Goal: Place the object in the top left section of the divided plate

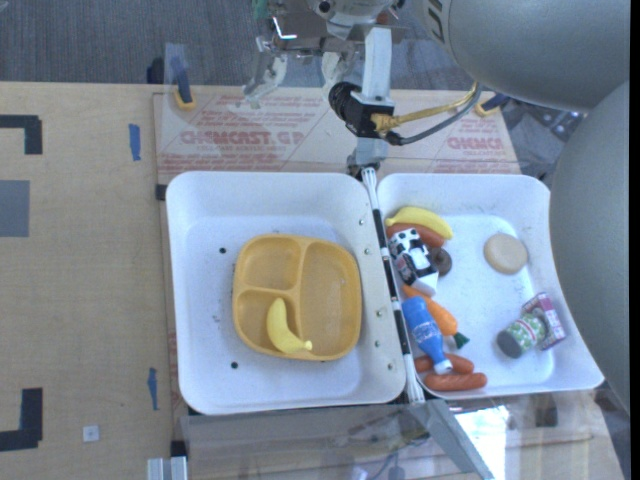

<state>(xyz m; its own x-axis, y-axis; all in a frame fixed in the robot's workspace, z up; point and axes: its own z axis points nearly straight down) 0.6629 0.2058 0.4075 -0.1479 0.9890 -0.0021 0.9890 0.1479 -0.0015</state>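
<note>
A yellow divided plate [330,293] lies in the left white bin [190,268]. A small yellow banana [285,330] rests in the plate's lower left section, while its top left section [268,264] holds nothing. My gripper [298,70] hangs beyond the far edge of the bins, over the cardboard sheet, well clear of the plate. Its fingers stand apart and open, with nothing between them.
The right bin [530,193] holds another banana [420,220], a black and white toy [410,253], a blue bottle [422,330], an orange carrot [443,318], red sausages [455,373], a beige disc [506,253] and a small can [530,328]. The arm's grey bulk covers the top right.
</note>
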